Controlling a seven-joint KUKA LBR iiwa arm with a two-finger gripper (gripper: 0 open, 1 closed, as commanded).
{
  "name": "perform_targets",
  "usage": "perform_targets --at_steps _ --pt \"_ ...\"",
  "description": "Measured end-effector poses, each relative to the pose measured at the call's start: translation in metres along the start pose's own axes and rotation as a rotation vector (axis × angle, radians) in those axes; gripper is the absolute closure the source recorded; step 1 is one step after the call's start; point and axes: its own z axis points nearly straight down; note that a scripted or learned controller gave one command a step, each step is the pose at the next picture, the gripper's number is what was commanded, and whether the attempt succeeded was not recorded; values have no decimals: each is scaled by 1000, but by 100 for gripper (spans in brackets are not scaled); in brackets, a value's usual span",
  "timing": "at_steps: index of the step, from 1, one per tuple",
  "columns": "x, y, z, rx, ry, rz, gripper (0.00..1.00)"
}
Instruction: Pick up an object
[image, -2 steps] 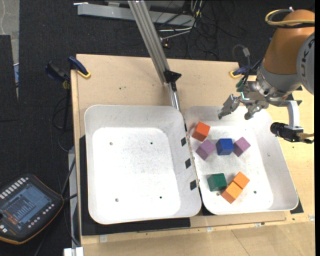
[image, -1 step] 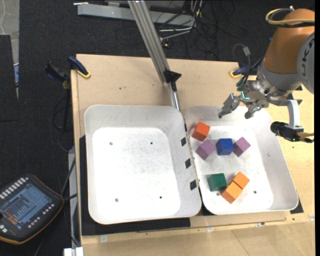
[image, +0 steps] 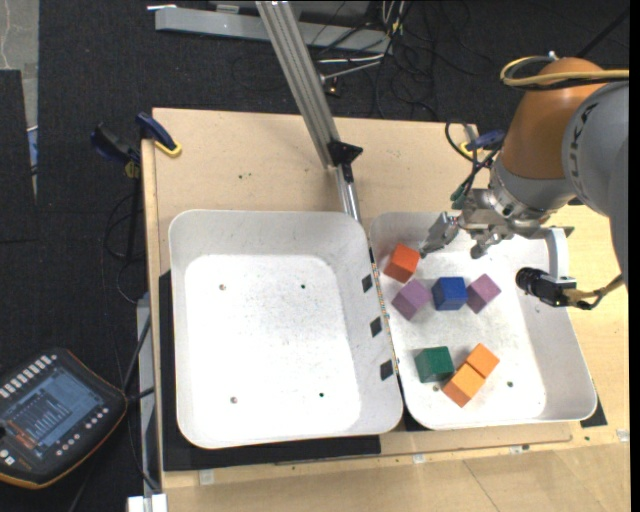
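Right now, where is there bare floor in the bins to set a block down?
The left bin has open floor wall to wall. In the right bin, blocks crowd the middle; bare strips lie by the right wall and near corner.

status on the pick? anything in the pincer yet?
Done: the arm has reached over the right bin, and the pincer hangs open above its far end. In hand: nothing sits between the fingers; the nearest pieces are the orange cube and the blue cube, both resting on the bin floor. Left: descend, close on a block, lift it.
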Motion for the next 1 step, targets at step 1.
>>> perform_targets --at_steps 1 --pt "7 2 46 -2 0 -2 0"
